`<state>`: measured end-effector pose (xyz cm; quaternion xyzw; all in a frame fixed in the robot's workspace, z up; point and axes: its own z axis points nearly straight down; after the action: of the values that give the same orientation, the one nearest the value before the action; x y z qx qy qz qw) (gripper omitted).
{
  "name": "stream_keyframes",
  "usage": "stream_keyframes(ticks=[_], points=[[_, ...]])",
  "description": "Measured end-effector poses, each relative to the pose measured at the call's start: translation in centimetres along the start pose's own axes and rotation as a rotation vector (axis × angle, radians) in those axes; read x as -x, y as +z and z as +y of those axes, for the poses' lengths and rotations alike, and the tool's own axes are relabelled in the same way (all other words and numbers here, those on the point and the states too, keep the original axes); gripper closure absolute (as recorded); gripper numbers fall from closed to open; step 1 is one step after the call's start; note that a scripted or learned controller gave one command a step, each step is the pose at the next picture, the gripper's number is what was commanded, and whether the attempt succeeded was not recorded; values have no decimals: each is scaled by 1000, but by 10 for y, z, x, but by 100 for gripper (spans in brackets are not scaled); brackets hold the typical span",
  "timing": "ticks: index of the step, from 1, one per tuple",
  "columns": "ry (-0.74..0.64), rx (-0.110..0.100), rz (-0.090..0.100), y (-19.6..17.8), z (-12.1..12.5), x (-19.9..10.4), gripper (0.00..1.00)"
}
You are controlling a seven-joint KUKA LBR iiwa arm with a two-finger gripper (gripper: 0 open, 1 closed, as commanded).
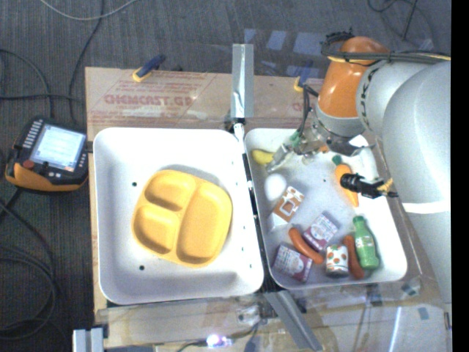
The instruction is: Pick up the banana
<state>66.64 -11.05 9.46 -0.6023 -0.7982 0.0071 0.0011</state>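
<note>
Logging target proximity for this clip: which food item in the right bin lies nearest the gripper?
The banana, yellow, in the right bin's top-left corner, just left of the gripper. The white egg lies farther below.

Faint red "CHEMCAST" lettering on the brown board behind the bins.

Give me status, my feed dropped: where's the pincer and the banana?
Pincer low in right bin, far-left corner. Banana right beside it, against the bin's back-left wall, not seen held. White egg just in front, otherwise open approach.
</note>
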Motion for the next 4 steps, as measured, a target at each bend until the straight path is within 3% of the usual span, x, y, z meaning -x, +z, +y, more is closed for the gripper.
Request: stream_keyframes(ticks=[2, 3, 4], points=[[46, 10, 4, 7, 3, -4, 0], [48, 3, 2, 1, 1, -2, 100], [-338, 25, -8, 4, 1, -7, 100]])
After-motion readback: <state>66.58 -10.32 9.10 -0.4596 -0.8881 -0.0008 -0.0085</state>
